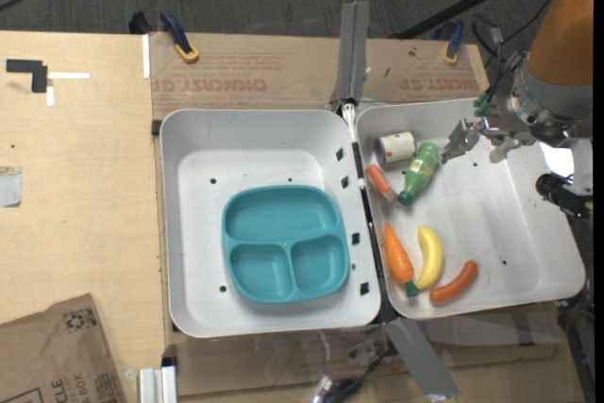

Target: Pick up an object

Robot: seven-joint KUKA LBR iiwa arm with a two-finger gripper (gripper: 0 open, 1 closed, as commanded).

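Place: a robot lab
Signs: plywood bench [75,203] — clamps [179,38] on cardboard [250,80], toy food in white bins [184,231]

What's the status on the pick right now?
Gripper above right bin, holding nothing. Green bottle just beside it, ungrasped. Can and small orange piece crowd the bottle.

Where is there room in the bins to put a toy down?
The right bin has bare floor between the sausage and its right wall. The left bin has bare strips around the teal tray, widest above it. It is crowded by the divider: can, green bottle, carrot and banana, with the end effector beside the bottle.
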